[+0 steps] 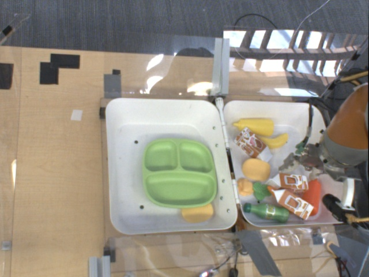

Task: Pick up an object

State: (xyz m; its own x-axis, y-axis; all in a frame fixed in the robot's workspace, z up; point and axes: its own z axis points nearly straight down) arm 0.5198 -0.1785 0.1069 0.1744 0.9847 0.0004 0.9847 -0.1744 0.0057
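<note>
Toys [271, 172] crowd the right bin [300, 109] — the gripper [297, 157] hangs just above them, its state impossible to tell.

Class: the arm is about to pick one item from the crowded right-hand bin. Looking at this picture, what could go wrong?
1. The claw hovers above tightly packed items: the small carton touches the orange carrot, so it may catch two or nudge both.
2. The green bottle lies on its side near the bin wall; it could roll away.
</note>
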